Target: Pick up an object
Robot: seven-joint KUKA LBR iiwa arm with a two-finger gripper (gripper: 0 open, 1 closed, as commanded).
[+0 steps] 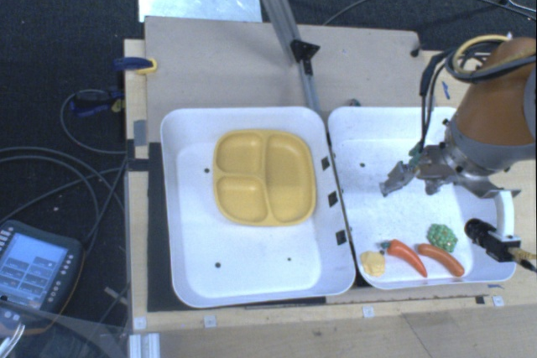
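From where I stand, the arm leans in from three o'clock over the right bin, its gripper hanging above bare white floor near the bin's middle. The dark fingers point toward nine o'clock, but I cannot tell whether they are spread or closed; nothing shows between them. The pickable things lie along the bin's six o'clock edge, well apart from the gripper: a pale yellow piece at seven o'clock, an orange carrot just beside it, a second orange piece toward five o'clock, and a green clump touching it from above. In the left bin, a yellow divided plate sits toward twelve o'clock.
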